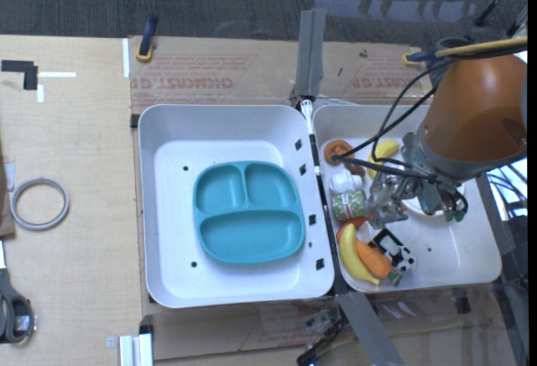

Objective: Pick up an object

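- My arm [474,117] reaches in from the right, its orange band bulking over the right bin [470,259].
- My end effector [388,203] hangs low over the left part of that bin, above the cluster of objects; whether it is spread or closed I cannot tell, since cables and the wrist hardware crowd it.
- I see nothing clearly clamped by it.
- The objects I could pick lie along the right bin's left wall: a small orange-rimmed round item [338,151] at the top, a white-capped clear bottle [346,195] with a green label just below it, and at the bottom a banana [351,257] lying along the wall with a carrot [373,258] resting against its right side.
- A second yellow piece [386,149] sits just right of the orange-rimmed item, partly behind my cables.
- A small black and white item [394,248] lies beside the carrot, just below my end effector; I cannot tell what it is.
- The left bin [168,213] holds a teal divided plate [248,211], lying flat near its middle with three compartments.
- On the desk [67,272], well left of the bins, lies a grey ring [38,203].
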`<action>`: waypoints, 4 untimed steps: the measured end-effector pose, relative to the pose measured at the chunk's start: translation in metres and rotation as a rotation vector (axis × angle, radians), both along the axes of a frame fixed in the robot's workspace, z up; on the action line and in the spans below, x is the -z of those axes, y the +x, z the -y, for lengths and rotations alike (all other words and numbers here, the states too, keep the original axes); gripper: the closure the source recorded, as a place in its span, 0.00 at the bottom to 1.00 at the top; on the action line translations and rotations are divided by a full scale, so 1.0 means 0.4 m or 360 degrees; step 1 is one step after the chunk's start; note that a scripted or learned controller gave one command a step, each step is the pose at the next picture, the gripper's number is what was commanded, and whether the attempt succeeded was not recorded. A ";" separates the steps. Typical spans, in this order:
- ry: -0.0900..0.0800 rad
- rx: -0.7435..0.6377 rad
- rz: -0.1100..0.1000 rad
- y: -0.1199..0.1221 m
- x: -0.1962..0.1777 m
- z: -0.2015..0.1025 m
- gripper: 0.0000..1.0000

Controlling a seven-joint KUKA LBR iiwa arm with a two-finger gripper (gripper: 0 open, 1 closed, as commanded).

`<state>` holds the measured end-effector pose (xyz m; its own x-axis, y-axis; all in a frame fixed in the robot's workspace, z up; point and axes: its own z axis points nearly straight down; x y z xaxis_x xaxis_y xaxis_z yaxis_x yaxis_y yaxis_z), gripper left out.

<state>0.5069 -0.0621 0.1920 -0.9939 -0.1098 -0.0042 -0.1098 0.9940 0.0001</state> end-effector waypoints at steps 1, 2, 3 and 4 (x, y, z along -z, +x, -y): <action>-0.0001 -0.0635 0.0000 -0.043 -0.096 -0.116 1.00; 0.0000 -0.1066 -0.0002 0.011 -0.057 -0.310 1.00; -0.0001 -0.1517 -0.0006 -0.060 0.003 -0.242 1.00; -0.0002 -0.1840 -0.0003 -0.071 0.002 -0.191 1.00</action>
<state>0.4786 0.0145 0.1912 -0.3002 -0.9539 -0.0021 -0.9539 0.3002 0.0004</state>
